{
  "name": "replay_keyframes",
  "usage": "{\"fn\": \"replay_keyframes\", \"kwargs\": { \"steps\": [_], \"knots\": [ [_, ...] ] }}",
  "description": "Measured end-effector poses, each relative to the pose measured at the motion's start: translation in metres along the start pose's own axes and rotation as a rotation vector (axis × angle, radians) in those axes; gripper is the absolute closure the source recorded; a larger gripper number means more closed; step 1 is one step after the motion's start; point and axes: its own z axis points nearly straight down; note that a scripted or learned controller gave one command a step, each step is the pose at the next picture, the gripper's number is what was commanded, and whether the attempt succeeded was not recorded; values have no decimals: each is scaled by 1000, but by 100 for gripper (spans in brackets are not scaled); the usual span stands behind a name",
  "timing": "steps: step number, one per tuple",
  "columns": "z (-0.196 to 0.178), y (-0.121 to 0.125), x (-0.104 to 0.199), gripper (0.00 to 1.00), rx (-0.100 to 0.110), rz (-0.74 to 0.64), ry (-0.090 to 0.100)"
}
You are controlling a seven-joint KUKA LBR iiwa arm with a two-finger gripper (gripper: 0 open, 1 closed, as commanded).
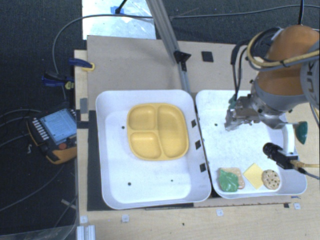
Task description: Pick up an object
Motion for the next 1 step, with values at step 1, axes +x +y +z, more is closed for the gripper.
{"fn": "replay_keyframes", "kwargs": {
  "steps": [1],
  "knots": [
    [0,-2,51,100,0,-2,1]
  ]
}}
